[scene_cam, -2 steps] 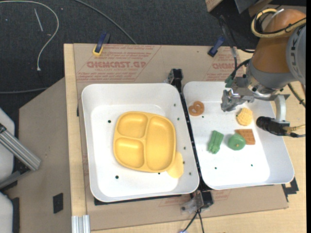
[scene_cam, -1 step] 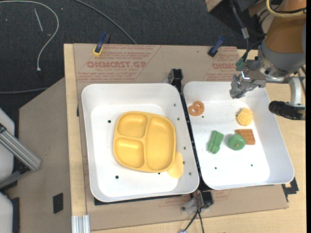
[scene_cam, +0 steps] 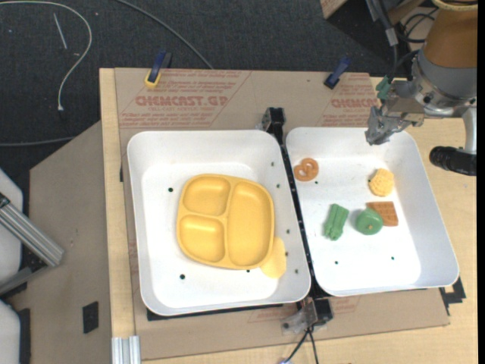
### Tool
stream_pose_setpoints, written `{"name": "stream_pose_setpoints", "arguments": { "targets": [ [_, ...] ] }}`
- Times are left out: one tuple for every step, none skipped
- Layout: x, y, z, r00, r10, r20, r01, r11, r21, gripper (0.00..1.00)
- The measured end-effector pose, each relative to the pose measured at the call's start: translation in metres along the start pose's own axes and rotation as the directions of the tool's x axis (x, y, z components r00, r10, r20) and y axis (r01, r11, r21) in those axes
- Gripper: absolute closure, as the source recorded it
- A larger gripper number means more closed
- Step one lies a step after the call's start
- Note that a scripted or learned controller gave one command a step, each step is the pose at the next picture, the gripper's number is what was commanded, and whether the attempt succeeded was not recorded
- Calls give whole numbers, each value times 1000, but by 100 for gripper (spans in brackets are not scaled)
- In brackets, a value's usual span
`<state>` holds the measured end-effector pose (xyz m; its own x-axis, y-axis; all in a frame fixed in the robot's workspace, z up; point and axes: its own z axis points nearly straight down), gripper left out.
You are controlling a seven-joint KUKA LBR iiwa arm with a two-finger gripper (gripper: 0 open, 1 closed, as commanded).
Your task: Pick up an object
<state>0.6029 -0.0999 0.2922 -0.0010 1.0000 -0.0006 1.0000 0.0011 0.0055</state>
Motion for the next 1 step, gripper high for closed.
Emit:
{"name": "stream_pose_setpoints", "arguments": {
  "targets": [
    [44,-15,4,1000,-3,-3,3,1000,8,100]
  ]
}}
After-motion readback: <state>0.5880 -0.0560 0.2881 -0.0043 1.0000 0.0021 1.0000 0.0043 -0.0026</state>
